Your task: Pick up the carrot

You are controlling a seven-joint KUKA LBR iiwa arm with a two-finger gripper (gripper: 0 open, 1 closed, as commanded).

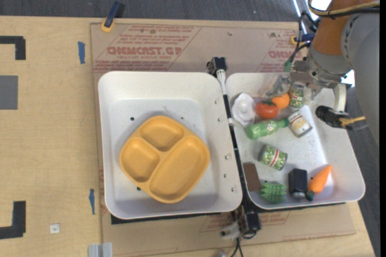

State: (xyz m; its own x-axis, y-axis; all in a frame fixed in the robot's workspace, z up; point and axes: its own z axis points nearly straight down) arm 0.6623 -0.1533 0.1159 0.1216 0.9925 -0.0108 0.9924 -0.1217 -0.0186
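The gripper (pixel 294 88) is hovering at the right bin's (pixel 351 156) far end, fingers hidden so I cannot tell their state, while the carrot (pixel 321 178) is lying in the near right corner, so it needs moving there first.

Glossy, seemingly plastic carrot (pixel 320 179); matt bins (pixel 114 129).

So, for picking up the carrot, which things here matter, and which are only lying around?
For the job:
carrot
gripper
right bin

Just lying about:
yellow divided plate
tomato
green bottle
small can
black block
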